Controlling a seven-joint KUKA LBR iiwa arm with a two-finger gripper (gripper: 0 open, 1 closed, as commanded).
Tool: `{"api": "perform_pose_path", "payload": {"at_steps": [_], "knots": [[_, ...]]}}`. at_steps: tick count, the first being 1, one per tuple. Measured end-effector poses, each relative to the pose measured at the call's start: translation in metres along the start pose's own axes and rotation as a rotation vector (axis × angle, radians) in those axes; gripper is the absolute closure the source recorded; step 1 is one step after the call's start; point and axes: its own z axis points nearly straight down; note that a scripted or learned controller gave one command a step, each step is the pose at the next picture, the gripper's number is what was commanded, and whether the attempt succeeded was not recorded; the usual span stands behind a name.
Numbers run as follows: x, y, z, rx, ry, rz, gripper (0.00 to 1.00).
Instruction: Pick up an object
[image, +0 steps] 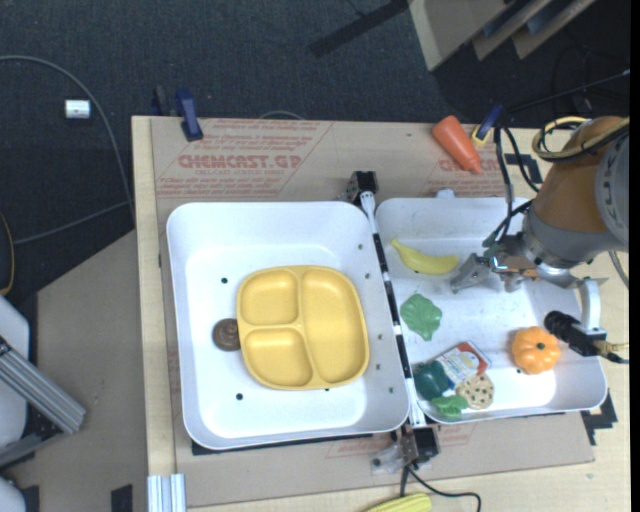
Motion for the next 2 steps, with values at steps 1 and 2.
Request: {"api": "perform_pose_path", "payload": {"at_steps": [1, 2], "knots": [[-0.01, 0.086, -0.086, -0.002, -0.001, -0.002, 0.0], [0.021, 0.046, 0.003, -0.008, -0.002, 0.0, 0.0]]}}
